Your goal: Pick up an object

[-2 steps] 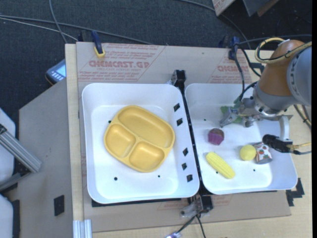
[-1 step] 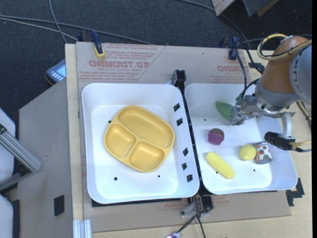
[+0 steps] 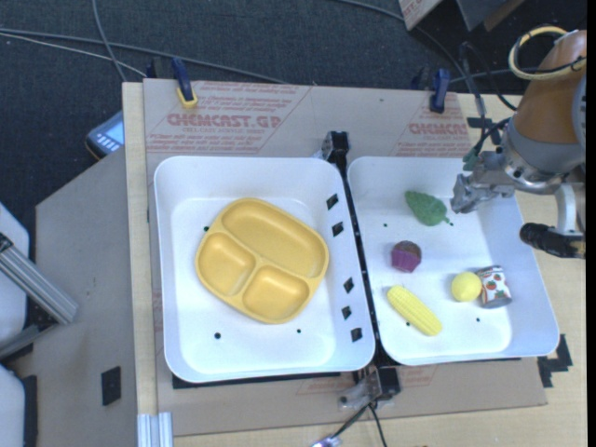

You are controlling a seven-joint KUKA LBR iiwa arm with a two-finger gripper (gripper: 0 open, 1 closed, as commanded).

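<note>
The right bin (image 3: pixel 521 338) holds a green leafy item (image 3: pixel 426 207), a purple piece (image 3: pixel 405 256), a yellow corn cob (image 3: pixel 414 309), a yellow ball (image 3: pixel 466 287) and a small red-and-white packet (image 3: pixel 494 287). My gripper (image 3: pixel 466 196) hangs over the bin's upper right part, just right of the green item and apart from it. Nothing shows between its fingers.
The left bin (image 3: pixel 177 250) carries a yellow divided plate (image 3: pixel 261 259). A black divider with clips (image 3: pixel 349 250) runs between the bins. The arm with its orange band (image 3: pixel 549 91) enters from the upper right. Cables and clamps (image 3: pixel 186 89) lie along the bench's back edge.
</note>
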